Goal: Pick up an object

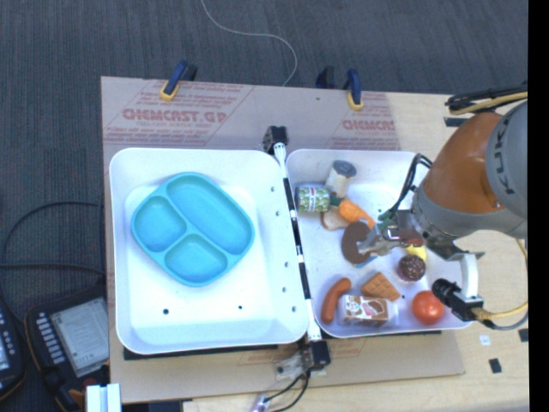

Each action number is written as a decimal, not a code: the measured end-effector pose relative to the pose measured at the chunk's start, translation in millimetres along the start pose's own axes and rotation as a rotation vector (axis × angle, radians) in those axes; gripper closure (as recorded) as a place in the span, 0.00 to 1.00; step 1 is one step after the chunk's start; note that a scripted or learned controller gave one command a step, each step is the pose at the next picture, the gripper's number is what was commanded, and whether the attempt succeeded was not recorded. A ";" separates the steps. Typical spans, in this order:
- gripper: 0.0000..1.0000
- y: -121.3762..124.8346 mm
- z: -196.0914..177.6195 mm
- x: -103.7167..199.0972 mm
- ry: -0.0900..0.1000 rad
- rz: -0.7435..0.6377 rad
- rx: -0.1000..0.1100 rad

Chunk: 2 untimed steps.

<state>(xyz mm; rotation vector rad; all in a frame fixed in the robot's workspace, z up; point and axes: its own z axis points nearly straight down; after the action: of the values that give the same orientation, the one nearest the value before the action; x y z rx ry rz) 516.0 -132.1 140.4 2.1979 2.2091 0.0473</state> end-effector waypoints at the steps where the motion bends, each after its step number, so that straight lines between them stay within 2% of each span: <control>1: 1.00 0.9 -9.4 0.7 0.001 -0.001 0.000; 2: 1.00 2.0 -18.8 1.4 0.001 -0.002 -0.001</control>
<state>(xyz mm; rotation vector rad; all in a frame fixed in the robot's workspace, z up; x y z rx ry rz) 517.2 -130.8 159.3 2.1962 2.2113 0.0499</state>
